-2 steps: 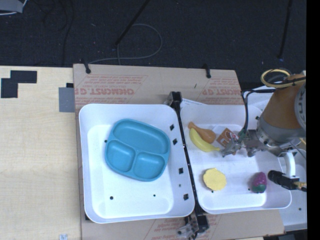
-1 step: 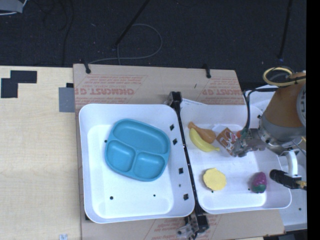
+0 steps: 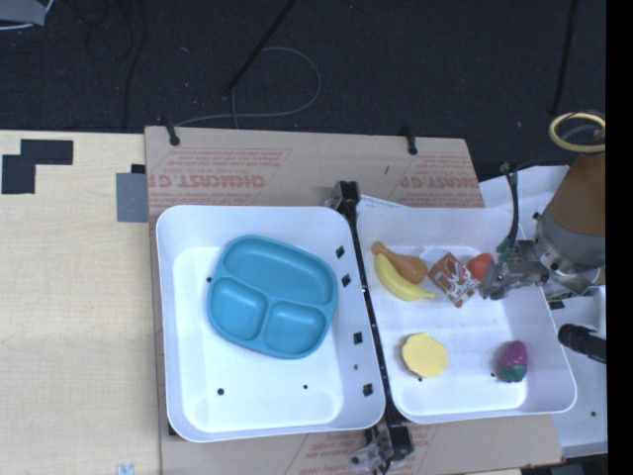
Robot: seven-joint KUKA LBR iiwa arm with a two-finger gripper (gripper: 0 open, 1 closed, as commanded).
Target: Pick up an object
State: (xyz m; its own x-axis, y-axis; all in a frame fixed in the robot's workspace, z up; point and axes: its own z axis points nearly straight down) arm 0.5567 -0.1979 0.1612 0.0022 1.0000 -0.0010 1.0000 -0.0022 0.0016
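Bench, as I read it from my station:

Left bin: shallow white plastic bin (image 3: 188,255). It holds one item, a light blue plastic divided plate (image 3: 272,295) with three compartments, lying flat and slightly turned, near the middle of the bin floor.

Right bin: second shallow white plastic bin (image 3: 465,404), touching the left one along a black centre divider. Five items that I can count:
- a yellow toy banana (image 3: 401,281), lying in the upper left part of the bin;
- an orange-brown drumstick-shaped toy (image 3: 401,261), just above the banana and touching it;
- a small brown and white printed packet (image 3: 454,278), just right of the banana;
- a small red-orange rounded piece (image 3: 481,264), beside the packet's upper right corner, too small for me to identify further;
- a flat yellow round disc (image 3: 424,354), lower middle of the bin, apart from the others;
- a purple rounded toy with a green base (image 3: 511,360), lower right, near the bin's right wall.

That makes six on recount.

Arm: grey, with its orange band at the right margin. The two-finger gripper (image 3: 497,277) sits low over the right bin's upper right area, just beside the red-orange piece and the packet. I cannot tell how the fingers stand or whether anything is between them; they are dark and blurred against the bin.

Under both bins: a brown cardboard sheet (image 3: 297,171) with red print, on a pale wooden bench (image 3: 69,315).
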